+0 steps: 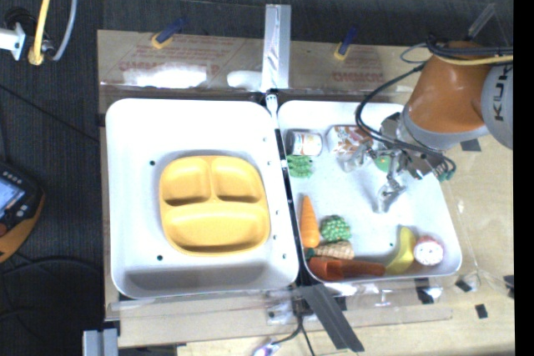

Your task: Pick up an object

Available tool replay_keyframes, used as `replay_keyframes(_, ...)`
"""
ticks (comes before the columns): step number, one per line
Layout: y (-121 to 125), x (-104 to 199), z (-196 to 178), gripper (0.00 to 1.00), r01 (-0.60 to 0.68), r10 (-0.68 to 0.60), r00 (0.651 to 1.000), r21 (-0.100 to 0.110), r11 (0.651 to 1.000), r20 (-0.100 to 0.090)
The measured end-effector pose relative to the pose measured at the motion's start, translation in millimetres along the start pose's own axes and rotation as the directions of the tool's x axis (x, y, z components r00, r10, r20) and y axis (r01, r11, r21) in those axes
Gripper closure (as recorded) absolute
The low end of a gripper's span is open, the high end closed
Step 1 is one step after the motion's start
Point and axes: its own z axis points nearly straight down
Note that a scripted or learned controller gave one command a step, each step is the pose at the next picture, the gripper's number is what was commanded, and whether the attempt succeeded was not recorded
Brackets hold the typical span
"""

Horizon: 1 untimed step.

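Toy food crowds the right bin's (367,114) near edge: sausage (346,268), banana (403,249), carrot (308,221). All look light, hard and slick; the carrot's thick middle suits a grip. Claw (389,198) hangs over bare floor, its spread unclear.

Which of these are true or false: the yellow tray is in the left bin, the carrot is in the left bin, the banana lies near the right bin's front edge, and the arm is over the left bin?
1. The yellow tray sits in the left bin. True.
2. The carrot is in the left bin. False: it lies in the right bin.
3. The banana lies near the right bin's front edge. True.
4. The arm is over the left bin. False: over the right bin.
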Motion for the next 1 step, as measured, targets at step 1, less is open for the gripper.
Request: replay_keyframes(1,12.2,-15.7,0.3,0.0,-0.168,0.168,0.986,-0.002,0.986,-0.002)
